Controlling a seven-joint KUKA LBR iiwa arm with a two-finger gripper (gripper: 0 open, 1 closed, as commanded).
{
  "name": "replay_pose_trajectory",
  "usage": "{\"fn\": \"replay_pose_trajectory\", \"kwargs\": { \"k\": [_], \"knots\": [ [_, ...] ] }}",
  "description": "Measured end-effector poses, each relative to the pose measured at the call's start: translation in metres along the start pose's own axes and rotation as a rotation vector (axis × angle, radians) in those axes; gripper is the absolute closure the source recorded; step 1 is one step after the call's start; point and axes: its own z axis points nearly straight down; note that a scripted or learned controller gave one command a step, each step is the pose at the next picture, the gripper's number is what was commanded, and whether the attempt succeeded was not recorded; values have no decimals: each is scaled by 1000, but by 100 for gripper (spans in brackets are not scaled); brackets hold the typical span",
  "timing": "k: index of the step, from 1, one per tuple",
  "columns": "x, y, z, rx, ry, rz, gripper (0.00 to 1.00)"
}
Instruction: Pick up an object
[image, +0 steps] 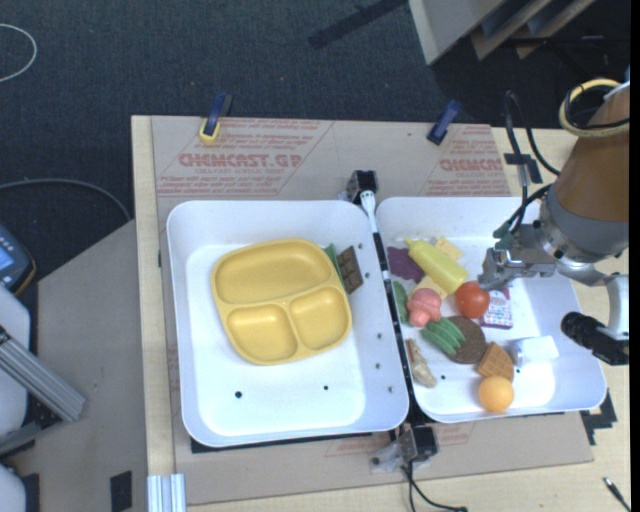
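The right bin (470, 210) holds several toy foods: a yellow bottle (437, 264), a purple piece (403, 263), a pink piece (425, 305), a red tomato (472, 298), a green and brown piece (455, 337), a brown wafer (495, 362) and an orange ball (495, 393). My gripper (497, 268) hangs over this bin's middle right. It is just above and to the right of the tomato, and beside a pink-and-white packet (498, 311). I see nothing lifted by it.
The left bin (200, 380) bears a yellow divided plate (280, 300), with a small brown block (348, 268) at its right edge. A white block (535, 350) lies at the right bin's lower right. Clamps and cables sit along the bench edges.
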Motion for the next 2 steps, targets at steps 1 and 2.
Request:
{"fn": "replay_pose_trajectory", "kwargs": {
  "k": [1,2],
  "knots": [
    [54,-16,5,11,5,-3,100],
    [115,-28,7,12,6,-5,100]
  ]
}}
